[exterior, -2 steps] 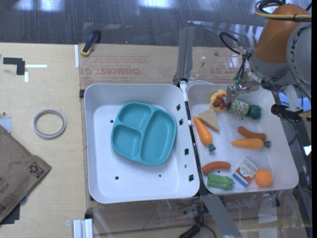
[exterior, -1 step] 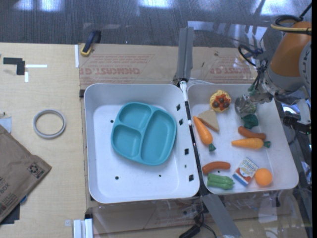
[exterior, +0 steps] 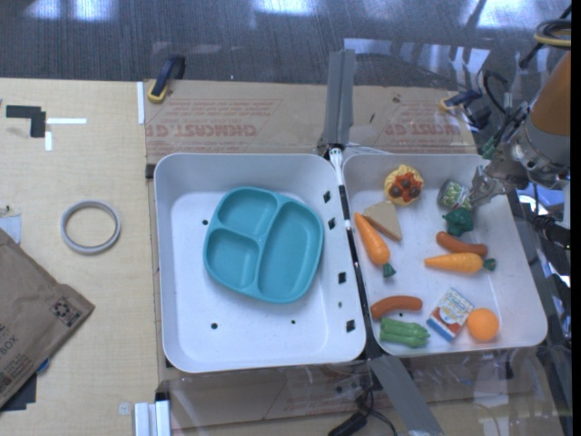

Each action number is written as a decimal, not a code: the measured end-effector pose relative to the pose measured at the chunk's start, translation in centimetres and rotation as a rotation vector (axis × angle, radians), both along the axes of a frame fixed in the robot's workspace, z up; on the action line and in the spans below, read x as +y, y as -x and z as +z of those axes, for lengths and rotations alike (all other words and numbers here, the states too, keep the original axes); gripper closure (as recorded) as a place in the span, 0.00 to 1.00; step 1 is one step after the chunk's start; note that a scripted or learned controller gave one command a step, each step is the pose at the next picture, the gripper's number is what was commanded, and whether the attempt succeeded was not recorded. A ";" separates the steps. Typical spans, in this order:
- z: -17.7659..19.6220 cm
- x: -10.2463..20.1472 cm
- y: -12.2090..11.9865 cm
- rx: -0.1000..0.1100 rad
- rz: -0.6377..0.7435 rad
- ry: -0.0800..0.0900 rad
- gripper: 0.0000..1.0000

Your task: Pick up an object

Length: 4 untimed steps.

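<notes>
End effector low over right bin, far right corner. Fingertips at or just above green broccoli piece; contact unclear, and cannot tell how far open. Orange carrot lies just below. Teal divided plate in left bin.

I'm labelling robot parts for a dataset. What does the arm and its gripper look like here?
The arm is grey with an orange band above the wrist and dark cables looping beside it. Its gripper is a slim, metallic grey, two-finger unit.
</notes>
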State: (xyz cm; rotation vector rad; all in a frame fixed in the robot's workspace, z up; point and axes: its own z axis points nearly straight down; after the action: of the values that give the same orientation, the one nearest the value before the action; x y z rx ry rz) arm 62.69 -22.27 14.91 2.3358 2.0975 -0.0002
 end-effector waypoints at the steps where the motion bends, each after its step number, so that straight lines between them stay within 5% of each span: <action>1: -3.2 2.9 -2.4 0.007 0.014 0.001 1.00; 2: -2.7 2.3 -2.3 0.000 0.506 0.000 1.00; 4: -5.7 11.8 -3.2 0.002 0.208 -0.001 1.00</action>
State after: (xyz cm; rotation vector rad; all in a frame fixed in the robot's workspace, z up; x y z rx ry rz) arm 65.91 -10.46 9.24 2.1070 2.3304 -0.0007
